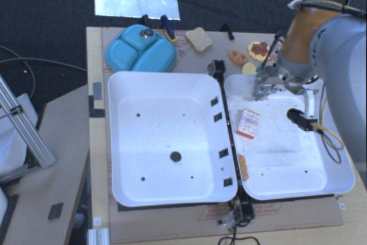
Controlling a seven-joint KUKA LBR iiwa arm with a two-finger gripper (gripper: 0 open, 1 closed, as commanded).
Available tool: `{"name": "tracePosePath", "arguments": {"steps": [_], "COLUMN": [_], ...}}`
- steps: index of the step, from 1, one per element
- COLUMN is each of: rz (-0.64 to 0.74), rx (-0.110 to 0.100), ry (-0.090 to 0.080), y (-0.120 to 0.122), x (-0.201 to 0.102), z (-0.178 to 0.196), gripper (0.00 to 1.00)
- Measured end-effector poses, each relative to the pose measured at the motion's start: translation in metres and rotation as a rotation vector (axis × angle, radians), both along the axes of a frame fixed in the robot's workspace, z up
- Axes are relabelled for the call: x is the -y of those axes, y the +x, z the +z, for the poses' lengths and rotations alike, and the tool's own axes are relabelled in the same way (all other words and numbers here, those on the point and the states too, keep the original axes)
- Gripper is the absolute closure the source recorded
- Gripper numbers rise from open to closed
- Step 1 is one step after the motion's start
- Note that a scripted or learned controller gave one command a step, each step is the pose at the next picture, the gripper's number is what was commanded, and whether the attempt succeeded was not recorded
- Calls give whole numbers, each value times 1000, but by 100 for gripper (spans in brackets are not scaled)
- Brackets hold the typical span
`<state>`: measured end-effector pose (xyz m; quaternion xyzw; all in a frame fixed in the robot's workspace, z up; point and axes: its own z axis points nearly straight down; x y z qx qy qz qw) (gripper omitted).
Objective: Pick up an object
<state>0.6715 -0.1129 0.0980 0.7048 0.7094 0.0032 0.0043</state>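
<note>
Tool over right bin | red-white packet near | orange piece by divider

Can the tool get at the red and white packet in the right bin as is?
Probably yes. The packet lies flat and alone on the floor of the right bin, nothing on top of it. The tool hangs over that bin's far edge, with open floor between.
</note>
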Motion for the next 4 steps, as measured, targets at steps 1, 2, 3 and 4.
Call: {"name": "tracePosePath", "arguments": {"steps": [1, 2, 3, 4], "rz": [-6, 8, -12, -6], "rx": [-6, -1, -13, -12], "ry": [1, 8, 0, 3], "y": [-51, -98, -139, -187], "x": [-28, -136, -68, -91], "z": [-12, 93, 86, 86], "gripper": [100, 100, 100, 100]}}
